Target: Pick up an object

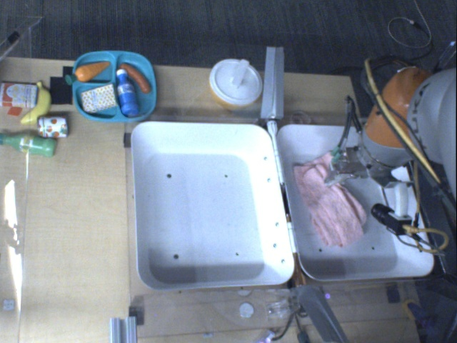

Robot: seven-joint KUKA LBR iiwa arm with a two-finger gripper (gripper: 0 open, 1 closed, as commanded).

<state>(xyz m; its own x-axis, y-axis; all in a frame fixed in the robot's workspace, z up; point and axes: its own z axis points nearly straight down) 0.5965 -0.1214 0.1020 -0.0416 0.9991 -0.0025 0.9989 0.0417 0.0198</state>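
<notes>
A crumpled pink cloth (pixel 330 207) lies in the right white bin (pixel 371 261), running from its upper left toward its middle. My gripper (pixel 341 168) is low in that bin, at the cloth's upper right corner and touching or nearly touching the fabric. The grey arm with its orange band (pixel 400 91) comes in from the right, and cables hang along it. The gripper's tip is small and dark against the cloth, and part of the cloth's top edge is hidden under it.
The left white bin (pixel 207 206) sits beside the right one, with a metal post (pixel 272 84) behind the seam between them. A white lidded cup (pixel 235 83) stands behind the bins. A blue divided tray (pixel 114 84) of toy food, a banana (pixel 39 102), a can (pixel 52 126) and a green bottle (pixel 28 144) lie at far left.
</notes>
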